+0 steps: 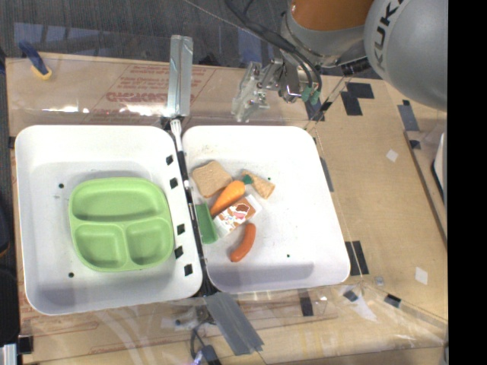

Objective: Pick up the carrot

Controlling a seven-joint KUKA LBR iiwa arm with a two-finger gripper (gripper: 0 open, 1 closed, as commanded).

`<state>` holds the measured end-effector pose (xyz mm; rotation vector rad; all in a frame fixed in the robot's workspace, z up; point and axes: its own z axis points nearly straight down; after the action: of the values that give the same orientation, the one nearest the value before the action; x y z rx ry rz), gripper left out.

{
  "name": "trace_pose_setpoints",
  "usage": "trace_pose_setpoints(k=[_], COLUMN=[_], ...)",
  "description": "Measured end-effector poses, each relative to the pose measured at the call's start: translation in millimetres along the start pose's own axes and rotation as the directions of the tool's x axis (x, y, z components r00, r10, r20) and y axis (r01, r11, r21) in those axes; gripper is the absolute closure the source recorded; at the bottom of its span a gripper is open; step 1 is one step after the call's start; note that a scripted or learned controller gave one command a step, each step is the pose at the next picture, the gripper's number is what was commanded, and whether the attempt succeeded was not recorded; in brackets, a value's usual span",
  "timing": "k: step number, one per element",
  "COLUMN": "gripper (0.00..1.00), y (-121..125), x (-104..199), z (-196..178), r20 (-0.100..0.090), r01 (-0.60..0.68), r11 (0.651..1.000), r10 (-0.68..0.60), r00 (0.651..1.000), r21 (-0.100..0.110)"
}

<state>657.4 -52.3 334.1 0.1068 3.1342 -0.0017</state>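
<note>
An orange carrot (pixel 228 196) with a small green top lies slanted in the left half of the right bin (pixel 304 234), touching a slice of bread (pixel 211 178) and a small printed packet (pixel 235 215). My gripper (pixel 249 97) hangs above the far rim of the right bin, well beyond the carrot and higher than it. Its pale fingers point down and left with a gap between them and nothing held.
A green divided plate (pixel 119 223) sits in the left bin (pixel 46 166). In the right bin also lie a red sausage (pixel 243 242), a green stick (pixel 206 223) by the left wall and a tan wedge (pixel 262 185). Cables trail behind the wrist.
</note>
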Motion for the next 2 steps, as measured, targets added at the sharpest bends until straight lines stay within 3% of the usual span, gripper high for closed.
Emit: trace_pose_setpoints(k=[1,2], gripper=[1.0,1.0], y=[2.9,-38.9], x=[10.6,15.3], z=[-23.0,-30.2], r20=[0.002,0.005], r01=[-0.232,-0.001], r11=[0.973,1.0], r10=[0.232,0.001], r00=[0.973,1.0], r21=[0.0,0.001])
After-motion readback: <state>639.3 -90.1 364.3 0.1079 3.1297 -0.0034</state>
